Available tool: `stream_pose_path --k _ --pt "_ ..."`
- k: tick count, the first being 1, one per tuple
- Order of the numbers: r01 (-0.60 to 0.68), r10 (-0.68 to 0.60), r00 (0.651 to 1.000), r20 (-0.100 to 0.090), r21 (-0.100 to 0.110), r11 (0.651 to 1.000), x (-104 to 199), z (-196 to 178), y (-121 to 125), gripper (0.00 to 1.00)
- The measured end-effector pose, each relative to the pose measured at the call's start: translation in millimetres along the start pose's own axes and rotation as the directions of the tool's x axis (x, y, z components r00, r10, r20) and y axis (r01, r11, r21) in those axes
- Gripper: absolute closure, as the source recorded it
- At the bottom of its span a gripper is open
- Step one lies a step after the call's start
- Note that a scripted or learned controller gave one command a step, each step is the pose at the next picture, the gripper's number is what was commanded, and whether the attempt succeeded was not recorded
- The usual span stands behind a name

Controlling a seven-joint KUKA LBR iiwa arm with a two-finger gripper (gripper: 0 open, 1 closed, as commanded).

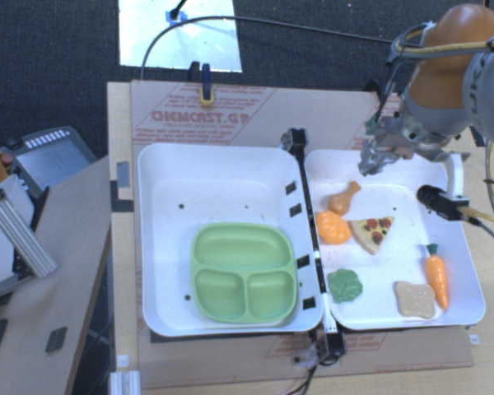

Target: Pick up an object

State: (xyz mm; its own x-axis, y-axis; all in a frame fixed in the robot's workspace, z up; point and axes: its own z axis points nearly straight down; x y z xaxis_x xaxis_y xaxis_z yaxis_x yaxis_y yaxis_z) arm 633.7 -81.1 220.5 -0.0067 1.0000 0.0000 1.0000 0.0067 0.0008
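Gripper (374, 164) state cannot be determined; it hangs above the drumstick (344, 197). Centre over drumstick, then descend vertically.

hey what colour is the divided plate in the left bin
Light green: the three-compartment plastic divided plate, clearest in the camera view.

From my screen both white bins (222, 167) look like smooth plastic with a faint sheen — the green divided tray (244, 271) the same, slightly glossier. The toy foods look matt plastic: carrot (437, 279), pizza slice (373, 231), drumstick (343, 197). The bench (255, 109) looks like matt printed cardboard — the arm's orange band (457, 52) shiny.
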Motion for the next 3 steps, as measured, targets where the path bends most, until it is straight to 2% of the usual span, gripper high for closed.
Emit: stream_pose_path --k 1,2,3 --pt "0.001 -0.001 1.000 0.000 0.000 1.000 58.5 3.1 -1.4 1.00" --pt "0.000 0.000 1.000 0.000 0.001 1.000 103.7 4.5 -19.2 1.00" --pt "0.003 -0.003 1.000 -0.002 0.001 1.000 162.5 -1.6 -34.7 1.00"
